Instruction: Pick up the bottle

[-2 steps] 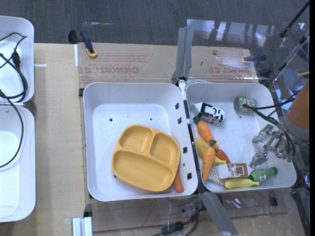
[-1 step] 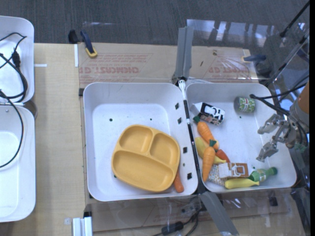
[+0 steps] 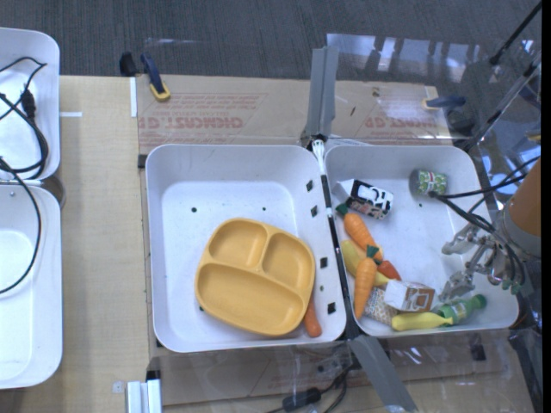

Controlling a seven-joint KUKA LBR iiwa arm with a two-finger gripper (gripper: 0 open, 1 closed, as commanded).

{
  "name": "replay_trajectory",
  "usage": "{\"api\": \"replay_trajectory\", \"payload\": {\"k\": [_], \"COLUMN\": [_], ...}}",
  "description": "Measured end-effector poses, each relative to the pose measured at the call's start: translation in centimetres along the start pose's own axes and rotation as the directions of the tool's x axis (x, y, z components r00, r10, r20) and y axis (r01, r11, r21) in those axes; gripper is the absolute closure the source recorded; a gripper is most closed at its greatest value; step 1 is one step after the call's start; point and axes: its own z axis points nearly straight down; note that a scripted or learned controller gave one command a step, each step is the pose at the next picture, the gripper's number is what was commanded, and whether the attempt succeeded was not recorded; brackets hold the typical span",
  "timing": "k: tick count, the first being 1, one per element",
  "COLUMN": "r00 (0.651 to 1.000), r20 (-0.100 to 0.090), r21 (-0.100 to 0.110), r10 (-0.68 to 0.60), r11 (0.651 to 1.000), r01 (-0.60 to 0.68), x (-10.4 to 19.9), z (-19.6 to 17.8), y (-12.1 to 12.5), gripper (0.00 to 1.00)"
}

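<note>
A small green bottle (image 3: pixel 466 308) lies on its side near the front right corner of the right bin (image 3: pixel 405 155), its neck beside the tip of a yellow banana (image 3: pixel 417 321), with which it appears to be in contact. Just above it hangs the gripper (image 3: pixel 472 261), fingers spread and gripping nothing, poised a little to the rear of the bottle rather than around it. The grey arm (image 3: pixel 527 218) reaches in from the right with cables trailing across the bin.

Around the target the bin is crowded: a small carton (image 3: pixel 410 297) sits next to the banana, two carrots (image 3: pixel 366 256) lie toward the divider, a black-and-white toy cow (image 3: pixel 371 199) rests near the back, and a green can (image 3: pixel 429 181) stands in the far corner. In the left bin (image 3: pixel 232 157), a yellow divided plate (image 3: pixel 256 275) lies alone but for a carrot end at its edge.

The approach appears to be the step in hand; the grasp is not yet made. The next move likely calls for shifting forward over the bottle, lining the fingers across its narrow body, descending and closing without catching the banana or the bin wall.
</note>
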Motion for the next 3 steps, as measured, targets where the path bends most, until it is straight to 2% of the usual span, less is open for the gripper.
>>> {"api": "replay_trajectory", "payload": {"k": [1,2,3], "r00": [1.0,1.0,0.981], "r20": [-0.026,-0.026,-0.024], "r21": [0.006,0.006,0.001], "r10": [0.006,0.007,-0.195], "r11": [1.0,1.0,0.981], "r01": [-0.006,-0.006,0.195], "x": [-6.8,-6.8,-10.7], "z": [1.0,1.0,1.0], "y": [2.5,2.5,4.0], "gripper": [0.0,0.0,0.0]}}
